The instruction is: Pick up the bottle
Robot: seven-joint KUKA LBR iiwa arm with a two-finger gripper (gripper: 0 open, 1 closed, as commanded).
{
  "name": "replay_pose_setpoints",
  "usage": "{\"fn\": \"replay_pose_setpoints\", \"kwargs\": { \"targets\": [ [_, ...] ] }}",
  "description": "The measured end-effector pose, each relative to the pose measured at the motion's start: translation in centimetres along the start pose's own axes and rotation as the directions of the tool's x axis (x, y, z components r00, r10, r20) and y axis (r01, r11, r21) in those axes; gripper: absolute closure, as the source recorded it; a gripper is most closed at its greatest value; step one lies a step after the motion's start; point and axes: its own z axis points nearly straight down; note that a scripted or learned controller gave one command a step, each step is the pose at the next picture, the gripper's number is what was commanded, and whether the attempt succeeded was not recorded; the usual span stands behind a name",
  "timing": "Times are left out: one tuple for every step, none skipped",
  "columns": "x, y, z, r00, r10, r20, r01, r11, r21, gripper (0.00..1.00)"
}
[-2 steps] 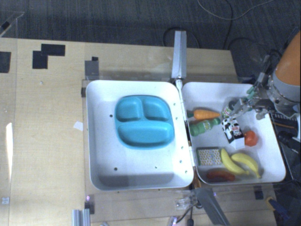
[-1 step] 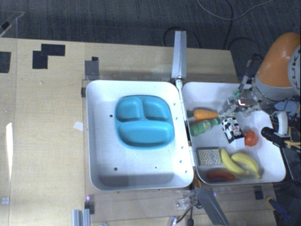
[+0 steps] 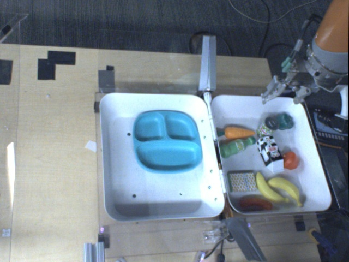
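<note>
The bottle is green and lies on its side at the left of the right bin, just below an orange carrot. My gripper hovers over the bin's far edge, up and to the right of the bottle and well apart from it. Its fingers are spread open with nothing between them.
Also in the right bin are a dark teal object, a small can, a black-and-white box, a red tomato, bananas, a sponge and a red item. The left bin holds a blue divided plate.
</note>
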Motion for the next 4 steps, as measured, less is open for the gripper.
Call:
{"fn": "replay_pose_setpoints", "kwargs": {
  "targets": [
    [-0.7, 4.6, 15.2, 0.999, 0.034, 0.000, -0.034, 0.999, 0.002, 0.00],
    [-6.4, 5.2, 19.7, 1.000, 0.018, 0.000, -0.018, 1.000, 0.001, 0.00],
    [-9.1, 3.0, 20.9, 0.999, -0.044, 0.001, 0.044, 0.999, -0.002, 0.00],
    [-9.0, 3.3, 19.7, 0.999, -0.046, 0.003, 0.046, 0.999, -0.009, 1.00]
  ]
}}
